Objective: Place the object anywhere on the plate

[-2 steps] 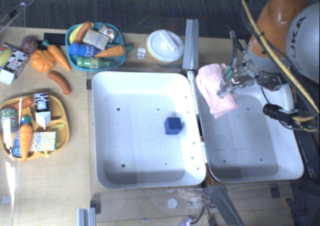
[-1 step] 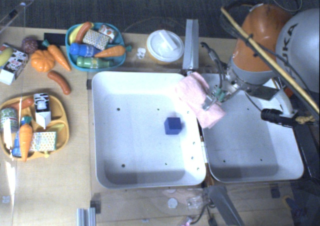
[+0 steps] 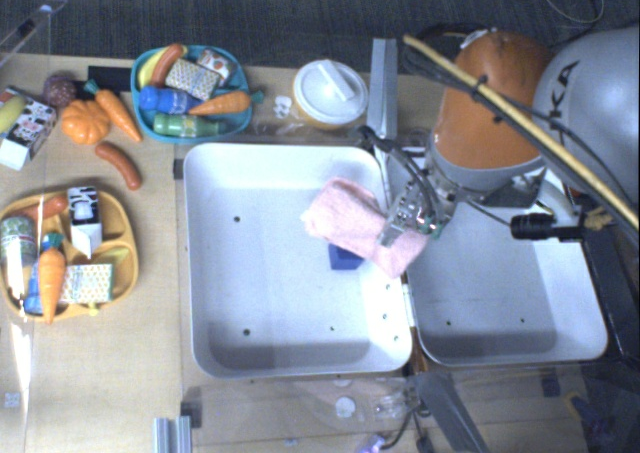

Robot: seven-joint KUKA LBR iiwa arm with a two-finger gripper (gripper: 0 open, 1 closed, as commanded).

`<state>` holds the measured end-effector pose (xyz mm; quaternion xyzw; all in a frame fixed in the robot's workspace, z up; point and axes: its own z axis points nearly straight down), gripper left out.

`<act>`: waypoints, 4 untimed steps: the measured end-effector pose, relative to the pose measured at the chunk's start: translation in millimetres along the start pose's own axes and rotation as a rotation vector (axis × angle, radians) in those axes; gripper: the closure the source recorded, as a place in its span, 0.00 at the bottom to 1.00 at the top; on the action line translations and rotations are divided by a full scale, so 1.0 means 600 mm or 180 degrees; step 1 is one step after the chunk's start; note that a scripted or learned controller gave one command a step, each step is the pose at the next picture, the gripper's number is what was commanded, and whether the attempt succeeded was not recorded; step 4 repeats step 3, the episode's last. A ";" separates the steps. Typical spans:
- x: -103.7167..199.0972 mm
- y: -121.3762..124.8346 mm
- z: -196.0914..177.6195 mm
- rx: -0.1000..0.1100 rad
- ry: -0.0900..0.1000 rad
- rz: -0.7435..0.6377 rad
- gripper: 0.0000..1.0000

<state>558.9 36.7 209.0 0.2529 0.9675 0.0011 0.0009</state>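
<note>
Two white bins sit side by side; I see a pink cloth (image 3: 358,224) over the left bin's (image 3: 250,271) right edge, the gripper (image 3: 400,221) pinching it above a blue block (image 3: 345,257).

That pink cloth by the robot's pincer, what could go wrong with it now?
The pink cloth drapes over the wall between the two white bins, so it might slide off either way. It partly covers a small blue block, and a tug on the cloth may drag that along. The pincer sits at the cloth's edge, where a grab could catch just a corner and slip.
</note>
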 end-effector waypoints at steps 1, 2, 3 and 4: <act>0.055 0.049 -0.011 -0.0002 -0.0002 -0.1277 1.00; 0.132 0.083 -0.023 -0.0002 -0.0001 -0.1633 1.00; 0.131 0.083 -0.023 -0.0003 -0.0002 -0.1632 0.00; 0.131 0.083 -0.023 -0.0003 -0.0002 -0.1632 0.00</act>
